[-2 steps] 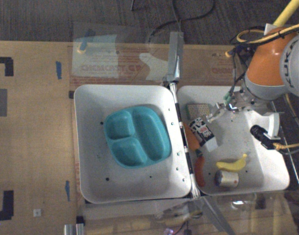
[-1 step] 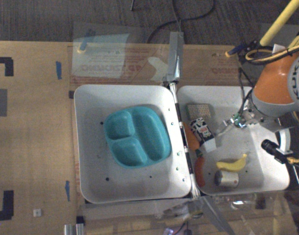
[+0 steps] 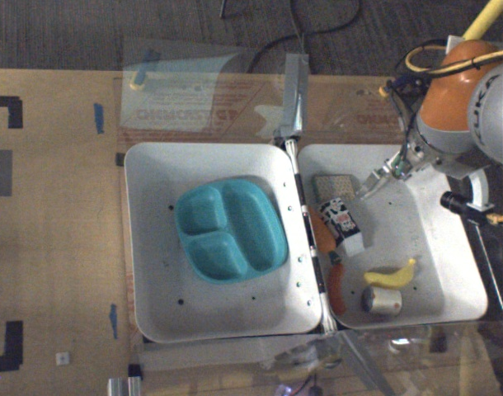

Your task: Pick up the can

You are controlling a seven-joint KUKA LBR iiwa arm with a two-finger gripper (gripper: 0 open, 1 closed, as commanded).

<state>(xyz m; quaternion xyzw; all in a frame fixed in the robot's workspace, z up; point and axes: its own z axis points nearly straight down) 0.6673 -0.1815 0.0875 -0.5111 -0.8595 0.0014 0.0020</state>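
The can (image 3: 382, 301) is a small silver cylinder lying on its side near the front edge of the right bin (image 3: 449, 254). A yellow banana (image 3: 391, 275) lies just behind it, almost touching. My gripper (image 3: 369, 187) hangs over the back part of the right bin, slanting down to the left, well behind the can. Its tip is close to a black-and-white patterned carton (image 3: 343, 222) and a brown speckled block (image 3: 333, 187). Nothing is seen held in it.
The left bin (image 3: 152, 180) holds a teal divided plate (image 3: 231, 229). Along the right bin's left wall lie an orange carrot-like piece (image 3: 321, 231) and a reddish sausage-like piece (image 3: 337, 288). The arm's orange band (image 3: 453, 97) is at the upper right.
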